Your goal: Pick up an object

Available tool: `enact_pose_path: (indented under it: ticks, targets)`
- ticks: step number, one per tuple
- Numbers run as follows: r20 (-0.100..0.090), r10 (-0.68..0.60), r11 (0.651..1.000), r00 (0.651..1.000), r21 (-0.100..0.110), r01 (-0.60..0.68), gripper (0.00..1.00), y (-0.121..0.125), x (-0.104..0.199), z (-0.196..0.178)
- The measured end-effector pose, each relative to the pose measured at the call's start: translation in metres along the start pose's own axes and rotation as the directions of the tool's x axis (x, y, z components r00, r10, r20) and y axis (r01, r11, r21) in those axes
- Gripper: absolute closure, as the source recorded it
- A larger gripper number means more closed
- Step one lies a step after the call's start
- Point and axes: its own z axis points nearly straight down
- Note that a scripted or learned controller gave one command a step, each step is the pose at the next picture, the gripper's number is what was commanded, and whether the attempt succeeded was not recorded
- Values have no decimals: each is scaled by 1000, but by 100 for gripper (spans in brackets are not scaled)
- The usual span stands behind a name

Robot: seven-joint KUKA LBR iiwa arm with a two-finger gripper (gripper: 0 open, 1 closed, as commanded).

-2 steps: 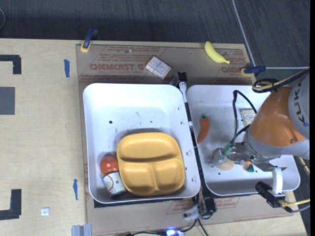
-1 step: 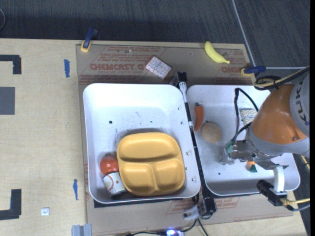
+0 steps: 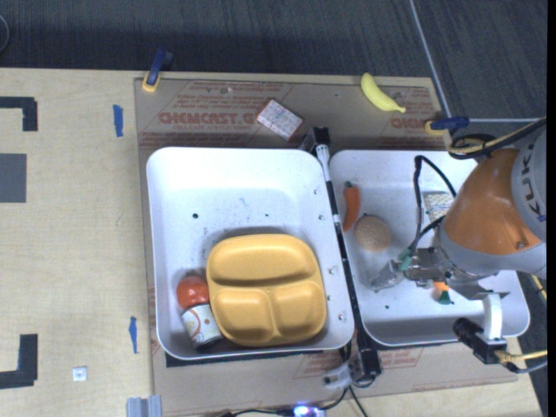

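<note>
My gripper [image 3: 387,274] is low in the right bin [image 3: 512,320], reaching in from the right under the orange-banded wrist. It sits just below and to the right of a beige rounded object [image 3: 372,232]. An orange carrot [image 3: 351,205] lies along the bin's left wall, above the beige object. A small orange and green piece [image 3: 444,294] rests under the wrist. A patterned flat item [image 3: 436,203] peeks out behind the arm's cable. Nothing shows in the gripper's grasp.
The left bin [image 3: 174,181] holds a yellow compartment tray [image 3: 265,287] and a red and white round object [image 3: 196,310] at its lower left. Behind the bins lie a yellow banana [image 3: 380,94] and a small patterned card [image 3: 279,118].
</note>
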Motion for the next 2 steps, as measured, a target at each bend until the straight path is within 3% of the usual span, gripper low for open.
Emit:
enact_pose_path:
  ticks: [2]
  targets:
    - [1, 0, 1000, 1000, 3, 0, 0, -1, 6, 10]
